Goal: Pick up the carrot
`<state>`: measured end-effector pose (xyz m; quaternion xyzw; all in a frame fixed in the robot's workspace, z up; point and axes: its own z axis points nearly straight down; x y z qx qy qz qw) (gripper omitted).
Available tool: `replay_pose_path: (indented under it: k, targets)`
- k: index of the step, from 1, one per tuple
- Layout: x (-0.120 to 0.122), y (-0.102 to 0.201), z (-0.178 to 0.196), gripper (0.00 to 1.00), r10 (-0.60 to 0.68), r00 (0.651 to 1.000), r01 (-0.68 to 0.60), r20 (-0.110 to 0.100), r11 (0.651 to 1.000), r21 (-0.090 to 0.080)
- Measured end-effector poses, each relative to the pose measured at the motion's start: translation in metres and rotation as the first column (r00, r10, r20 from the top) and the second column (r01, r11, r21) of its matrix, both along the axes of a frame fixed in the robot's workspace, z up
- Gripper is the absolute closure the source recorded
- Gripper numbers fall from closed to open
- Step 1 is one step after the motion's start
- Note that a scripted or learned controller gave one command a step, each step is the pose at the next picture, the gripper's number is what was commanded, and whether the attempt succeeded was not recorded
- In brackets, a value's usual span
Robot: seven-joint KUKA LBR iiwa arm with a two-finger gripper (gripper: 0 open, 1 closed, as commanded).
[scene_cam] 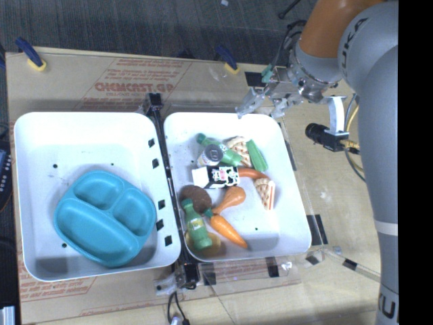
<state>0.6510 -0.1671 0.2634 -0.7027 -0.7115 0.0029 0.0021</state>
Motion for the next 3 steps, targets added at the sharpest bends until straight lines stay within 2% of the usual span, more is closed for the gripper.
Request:
replay_pose_path:
  k: [1,2,3]
  targets:
    - [-0.080,-0.024,-0.091,0.00,0.052,0.999,-0.052,-0.011,0.999,0.000]
    - [-0.135,0.006,-0.173,0.00,0.001,1.000,-0.001,-0.001,1.000,0.003]
    - [-0.173,0.057,-0.171,0.00,0.005,1.000,-0.005,0.001,1.000,0.001]
